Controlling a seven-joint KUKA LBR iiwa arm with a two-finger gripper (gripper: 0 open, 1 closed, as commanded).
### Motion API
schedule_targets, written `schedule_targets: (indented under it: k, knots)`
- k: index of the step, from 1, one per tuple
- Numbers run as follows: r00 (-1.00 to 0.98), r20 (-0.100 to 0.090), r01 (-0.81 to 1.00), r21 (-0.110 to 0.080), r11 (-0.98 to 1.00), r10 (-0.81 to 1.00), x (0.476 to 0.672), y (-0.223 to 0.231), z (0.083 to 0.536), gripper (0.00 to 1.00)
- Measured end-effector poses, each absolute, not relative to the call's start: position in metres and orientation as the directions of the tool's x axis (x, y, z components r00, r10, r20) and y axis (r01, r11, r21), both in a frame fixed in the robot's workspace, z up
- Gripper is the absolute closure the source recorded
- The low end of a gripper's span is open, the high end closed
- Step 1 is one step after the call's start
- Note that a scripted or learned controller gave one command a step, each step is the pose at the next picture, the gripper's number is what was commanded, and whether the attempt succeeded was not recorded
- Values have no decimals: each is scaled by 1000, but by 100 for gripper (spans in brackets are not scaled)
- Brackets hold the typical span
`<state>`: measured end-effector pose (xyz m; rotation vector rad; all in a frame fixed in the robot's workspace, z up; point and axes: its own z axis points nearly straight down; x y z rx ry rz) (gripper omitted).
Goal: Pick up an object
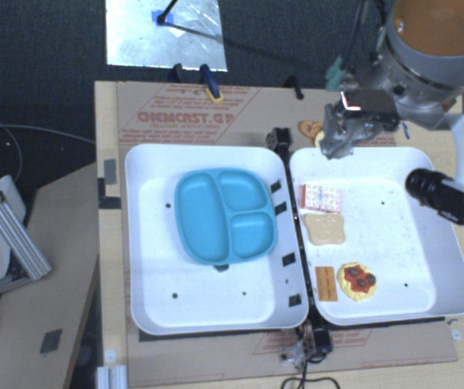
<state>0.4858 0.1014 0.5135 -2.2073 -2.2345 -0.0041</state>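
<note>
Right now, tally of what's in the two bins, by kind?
Blue divided plate: 1, left bin
Patterned packet: 1
Tan bread slice: 1
Orange cracker: 1
Small pizza: 1
These four lie in the right bin.
Total: 5

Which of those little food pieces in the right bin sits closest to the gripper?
The red-dotted white packet, topmost of the four. The tan slice, the orange wafer and the small pizza lie farther from the gripper.

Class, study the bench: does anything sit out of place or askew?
Yes. A small brown pretzel-like item lies on the cardboard beyond the right bin, outside both bins. The blue divided plate sits slightly rotated in the left bin.
</note>
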Motion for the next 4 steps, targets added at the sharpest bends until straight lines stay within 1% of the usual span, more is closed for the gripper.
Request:
schedule_targets:
  k: [1,2,3,4]
  knots:
    - [-11,0,1000,-8,11,1000,485,183,421,100]
    - [4,-4,1000,-6,-4,1000,486,109,329,100]
    - [0,2,1000,5,0,1000,488,113,343,100]
    - [0,2,1000,4,0,1000,488,113,343,0]
